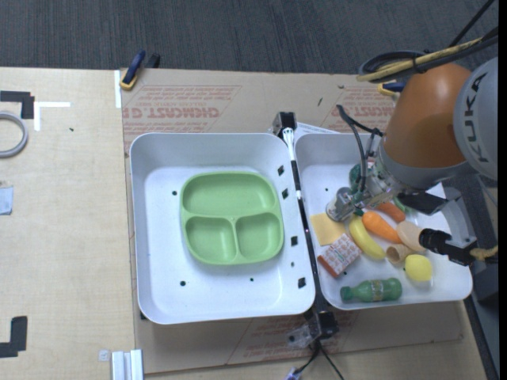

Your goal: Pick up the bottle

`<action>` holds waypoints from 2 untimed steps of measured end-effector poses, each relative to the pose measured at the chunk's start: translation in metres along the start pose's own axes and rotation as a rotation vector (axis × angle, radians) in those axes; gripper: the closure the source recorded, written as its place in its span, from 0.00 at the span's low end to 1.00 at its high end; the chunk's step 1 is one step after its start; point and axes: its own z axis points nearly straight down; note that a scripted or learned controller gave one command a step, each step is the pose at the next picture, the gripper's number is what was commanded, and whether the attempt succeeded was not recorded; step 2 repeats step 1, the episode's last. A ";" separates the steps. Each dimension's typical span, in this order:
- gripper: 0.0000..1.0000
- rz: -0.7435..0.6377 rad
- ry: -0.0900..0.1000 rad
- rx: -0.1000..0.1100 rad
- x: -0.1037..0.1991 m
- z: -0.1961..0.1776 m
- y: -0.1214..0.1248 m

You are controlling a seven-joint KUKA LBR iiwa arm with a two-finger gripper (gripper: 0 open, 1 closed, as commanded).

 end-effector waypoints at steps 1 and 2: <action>1.00 0.252 0.000 0.002 0.102 0.000 0.003; 1.00 0.252 0.000 0.002 0.102 0.000 0.003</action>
